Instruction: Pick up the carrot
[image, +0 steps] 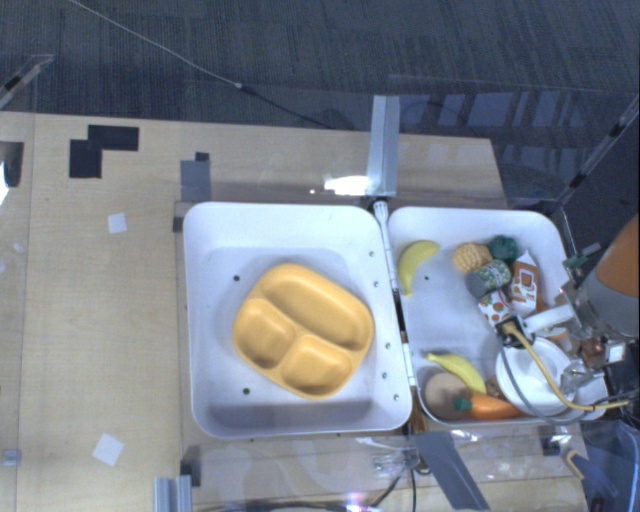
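Carrot (487, 406) lies at lower edge of right bin (440, 225), touching banana (458, 368). Gripper (560, 375) hovers just right of it (finger state: cannot tell). Step: approach. Next: descend over carrot, clear of banana.

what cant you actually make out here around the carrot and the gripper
- Gripper: camera view, finger state lost among white parts and cables.
- Carrot: its right end is hidden under the gripper's white ring.
- Arm: cut off by the right edge.
- Small packet: print too small to read.
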